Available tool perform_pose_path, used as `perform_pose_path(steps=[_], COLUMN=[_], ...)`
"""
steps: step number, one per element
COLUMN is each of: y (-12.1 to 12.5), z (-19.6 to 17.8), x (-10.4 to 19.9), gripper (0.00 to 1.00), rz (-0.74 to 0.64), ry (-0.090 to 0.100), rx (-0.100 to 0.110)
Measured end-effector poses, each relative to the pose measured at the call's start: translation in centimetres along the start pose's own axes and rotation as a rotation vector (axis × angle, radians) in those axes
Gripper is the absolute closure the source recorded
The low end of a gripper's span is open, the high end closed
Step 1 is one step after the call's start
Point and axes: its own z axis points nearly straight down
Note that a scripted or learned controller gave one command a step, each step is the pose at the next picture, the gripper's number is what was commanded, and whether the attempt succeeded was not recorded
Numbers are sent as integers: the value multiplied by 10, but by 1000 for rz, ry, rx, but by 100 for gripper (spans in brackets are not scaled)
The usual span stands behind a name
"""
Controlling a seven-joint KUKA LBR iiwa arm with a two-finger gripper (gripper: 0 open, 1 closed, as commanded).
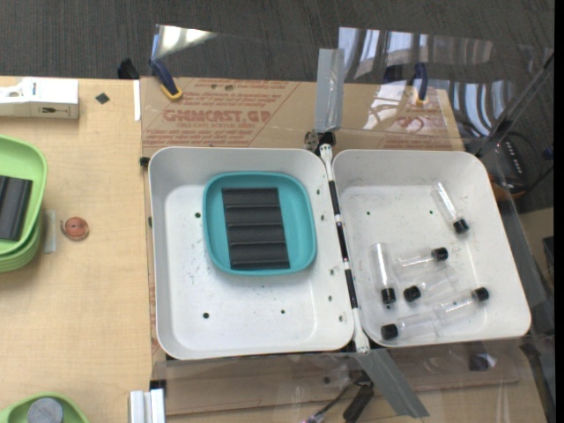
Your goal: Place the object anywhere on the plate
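Tubes – clear, black-capped – lie scattered in the right bin, none on the teal plate; plate sits in the left bin, bearing a dark ridged insert.

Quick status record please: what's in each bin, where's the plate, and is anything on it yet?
left bin: teal plate with a dark ribbed insert
right bin: clear tubes with black caps, six caps counted, e.g. one tube apart near the back
tubes on plate: none
task state: not yet done
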Motion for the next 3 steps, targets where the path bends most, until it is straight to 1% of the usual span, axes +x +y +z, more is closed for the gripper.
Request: perform_pose_path(steps=[1, 2, 3], y=[0, -4, -3], z=[0, -1, 0], x=[-1, -22, -17], gripper=[0, 0, 0], rz=[0, 6, 2], ry=[-1, 0, 0], rx=[0, 1, 0])
